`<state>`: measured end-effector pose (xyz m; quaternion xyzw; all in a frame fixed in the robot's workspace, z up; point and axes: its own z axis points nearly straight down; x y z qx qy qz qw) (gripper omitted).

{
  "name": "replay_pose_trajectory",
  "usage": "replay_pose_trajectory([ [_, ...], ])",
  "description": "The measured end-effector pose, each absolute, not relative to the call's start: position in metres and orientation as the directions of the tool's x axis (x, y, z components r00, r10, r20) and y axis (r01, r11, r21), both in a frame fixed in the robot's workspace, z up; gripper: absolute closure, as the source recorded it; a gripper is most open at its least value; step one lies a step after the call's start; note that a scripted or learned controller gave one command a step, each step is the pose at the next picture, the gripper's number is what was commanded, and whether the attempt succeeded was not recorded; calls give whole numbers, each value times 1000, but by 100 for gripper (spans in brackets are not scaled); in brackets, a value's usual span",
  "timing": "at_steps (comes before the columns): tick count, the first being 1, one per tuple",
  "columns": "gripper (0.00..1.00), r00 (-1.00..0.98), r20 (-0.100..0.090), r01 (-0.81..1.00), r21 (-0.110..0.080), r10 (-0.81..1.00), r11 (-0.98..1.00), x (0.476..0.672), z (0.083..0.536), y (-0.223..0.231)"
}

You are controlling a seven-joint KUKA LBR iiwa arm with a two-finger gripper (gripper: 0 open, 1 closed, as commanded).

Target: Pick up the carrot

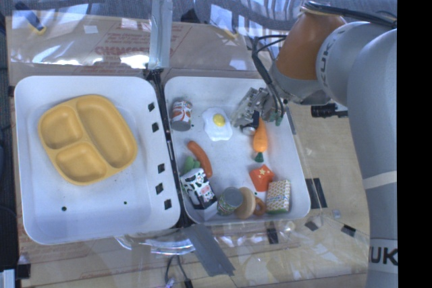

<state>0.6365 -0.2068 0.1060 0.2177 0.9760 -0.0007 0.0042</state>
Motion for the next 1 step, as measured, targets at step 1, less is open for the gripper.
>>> replay_pose_trajectory([
  [1,100,-619,-5,785,3,785,619,637,177,-211],
])
